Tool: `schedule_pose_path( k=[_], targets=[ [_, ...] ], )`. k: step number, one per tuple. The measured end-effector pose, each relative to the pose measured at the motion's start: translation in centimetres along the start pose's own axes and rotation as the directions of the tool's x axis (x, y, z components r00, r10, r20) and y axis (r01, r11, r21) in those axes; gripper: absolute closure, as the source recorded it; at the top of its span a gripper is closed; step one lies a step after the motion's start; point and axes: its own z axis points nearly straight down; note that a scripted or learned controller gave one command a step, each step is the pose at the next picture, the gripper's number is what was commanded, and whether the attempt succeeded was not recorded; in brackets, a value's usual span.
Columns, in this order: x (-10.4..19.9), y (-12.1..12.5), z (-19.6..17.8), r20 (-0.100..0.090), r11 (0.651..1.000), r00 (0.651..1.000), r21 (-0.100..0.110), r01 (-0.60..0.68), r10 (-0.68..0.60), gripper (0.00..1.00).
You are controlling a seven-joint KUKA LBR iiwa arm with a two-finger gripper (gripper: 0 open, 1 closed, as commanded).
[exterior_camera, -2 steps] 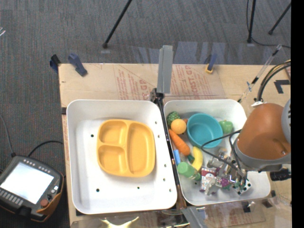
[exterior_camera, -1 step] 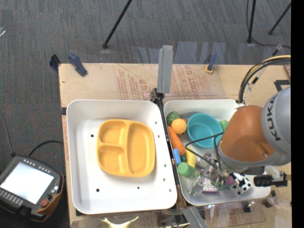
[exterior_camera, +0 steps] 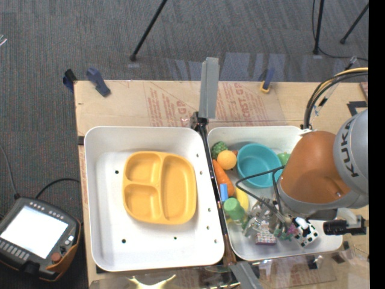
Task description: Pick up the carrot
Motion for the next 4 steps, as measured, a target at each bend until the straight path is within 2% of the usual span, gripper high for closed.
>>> schedule_pose_path(
  k=[1, 2, 3, 4],
  targets=[
    [-5.7, -1.2, 0.8, 0.006, 0.99, 0.99, 0.0, 0.139, -0.139, 1.0],
    [-8.1, -8.3, -14.0, 0.015, 0.997, 0.997, -0.003, -0.081, 0.081, 1.0],
    [-6.5, -9.1, -1.7, 0.009, 0.994, 0.994, -0.004, -0.107, 0.107, 1.0],
    [-9.2, -10.0, -19.4, 0.017, 0.996, 0.996, -0.004, -0.092, 0.092, 1.0]
  ],
)
